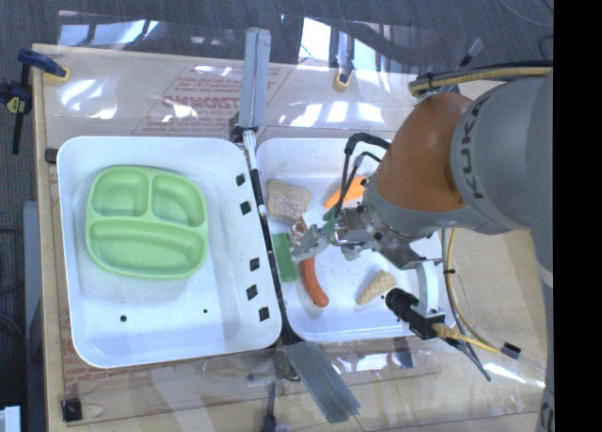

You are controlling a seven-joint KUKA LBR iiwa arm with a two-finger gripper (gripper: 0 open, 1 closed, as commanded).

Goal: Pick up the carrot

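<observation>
The carrot (344, 194) is an orange piece lying in the right bin (324, 155), near its middle, and the arm's wrist hides part of it. My gripper (311, 241) reaches down into the same bin, below and to the left of the carrot. It hovers between a tan bread slice and a red sausage. I see nothing held in it.
The right bin also holds a tan bread slice (287, 200), a green piece (284, 257) by the left wall, a red sausage (314, 283) and a pale wedge (375, 286). A green divided plate (146, 221) lies in the left bin (75, 327).
</observation>
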